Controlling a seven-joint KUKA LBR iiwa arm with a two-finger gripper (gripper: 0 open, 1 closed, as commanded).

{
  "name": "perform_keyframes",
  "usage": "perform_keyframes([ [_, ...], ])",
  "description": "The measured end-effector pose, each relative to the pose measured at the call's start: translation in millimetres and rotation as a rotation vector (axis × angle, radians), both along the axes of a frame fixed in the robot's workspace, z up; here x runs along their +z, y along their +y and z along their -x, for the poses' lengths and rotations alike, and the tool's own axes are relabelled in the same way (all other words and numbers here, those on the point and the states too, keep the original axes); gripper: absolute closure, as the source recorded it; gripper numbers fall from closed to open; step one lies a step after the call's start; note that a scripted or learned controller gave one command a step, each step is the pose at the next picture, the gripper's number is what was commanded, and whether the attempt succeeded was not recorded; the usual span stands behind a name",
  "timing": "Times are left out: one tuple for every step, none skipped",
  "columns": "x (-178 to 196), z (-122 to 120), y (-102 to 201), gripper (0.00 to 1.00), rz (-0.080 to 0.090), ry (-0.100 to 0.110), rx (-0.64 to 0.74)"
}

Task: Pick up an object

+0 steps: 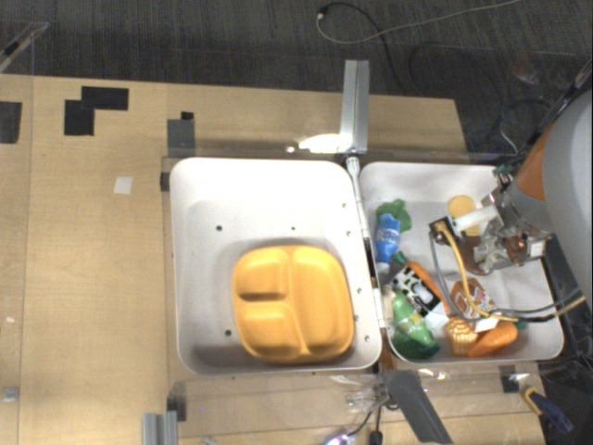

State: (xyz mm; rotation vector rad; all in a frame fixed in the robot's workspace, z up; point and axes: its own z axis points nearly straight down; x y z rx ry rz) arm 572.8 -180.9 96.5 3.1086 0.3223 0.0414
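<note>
- The left bin [195, 248] holds a yellow divided tray [292, 301] toward its near side, with bare floor along the far and left walls.
- The right bin [417, 179] is crowded along its left and near edges: blue bottle [387, 239], green toy [412, 327], orange carrot-like toy [491, 338].
- The arm [565, 165] enters from the right; its end effector [491, 244] hangs over the right bin's middle, and its grip cannot be told.
</note>
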Motion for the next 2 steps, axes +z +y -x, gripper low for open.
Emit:
perform_keyframes([
  [-0.4, 58.5, -27.5, 1.00, -0.005, 0.002, 0.001],
  [-0.5, -42.1, 23.4, 1.00, -0.008, 0.000, 0.007],
])
